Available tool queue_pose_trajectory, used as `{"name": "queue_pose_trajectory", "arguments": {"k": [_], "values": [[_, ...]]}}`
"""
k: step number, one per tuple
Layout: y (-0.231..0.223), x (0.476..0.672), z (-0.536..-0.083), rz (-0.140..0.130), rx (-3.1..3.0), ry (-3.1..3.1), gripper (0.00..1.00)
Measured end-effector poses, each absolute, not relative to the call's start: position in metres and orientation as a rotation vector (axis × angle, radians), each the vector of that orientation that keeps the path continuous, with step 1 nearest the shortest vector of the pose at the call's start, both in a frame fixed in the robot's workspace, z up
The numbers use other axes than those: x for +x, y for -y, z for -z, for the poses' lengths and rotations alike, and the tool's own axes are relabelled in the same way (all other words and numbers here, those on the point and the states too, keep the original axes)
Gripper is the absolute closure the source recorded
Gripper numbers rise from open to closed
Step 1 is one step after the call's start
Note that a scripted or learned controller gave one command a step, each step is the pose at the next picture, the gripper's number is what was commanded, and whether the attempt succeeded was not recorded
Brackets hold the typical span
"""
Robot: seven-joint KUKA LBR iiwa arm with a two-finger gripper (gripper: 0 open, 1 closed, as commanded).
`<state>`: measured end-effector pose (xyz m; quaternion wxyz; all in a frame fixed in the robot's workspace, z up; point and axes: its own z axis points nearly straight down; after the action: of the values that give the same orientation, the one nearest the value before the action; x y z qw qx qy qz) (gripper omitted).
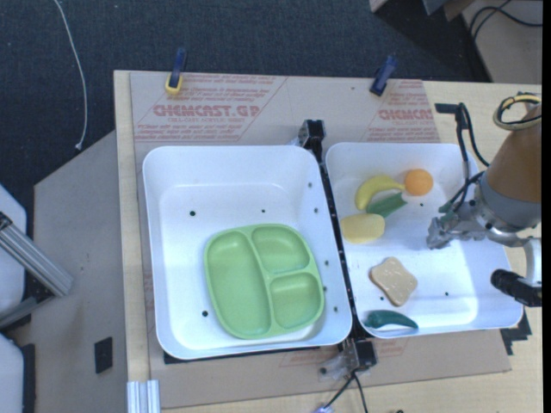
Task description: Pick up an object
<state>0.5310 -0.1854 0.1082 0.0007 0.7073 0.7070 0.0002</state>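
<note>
Bread slice (393, 280) lies near the arm's jaws, untouched.

Red print "CHEMCAST GP" reads on the brown protective paper sheet (215, 110) covering the counter, behind the left bin. The same print repeats behind the right bin, partly readable; smaller lines illegible.

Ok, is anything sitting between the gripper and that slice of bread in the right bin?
Nothing visible. The gripper sits over bare white floor of the right bin, and the bread slice lies down and to its left in the view, with open floor between. The yellow piece lies off that line.
</note>
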Motion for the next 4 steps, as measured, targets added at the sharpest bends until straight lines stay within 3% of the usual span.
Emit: {"name": "queue_pose_trajectory", "arguments": {"k": [3, 4], "values": [[0.200, 0.551, -0.250, -0.004, 2.215, -2.217, 1.00], [0.147, 0.541, -0.257, -0.002, 2.217, -2.230, 1.00]]}}
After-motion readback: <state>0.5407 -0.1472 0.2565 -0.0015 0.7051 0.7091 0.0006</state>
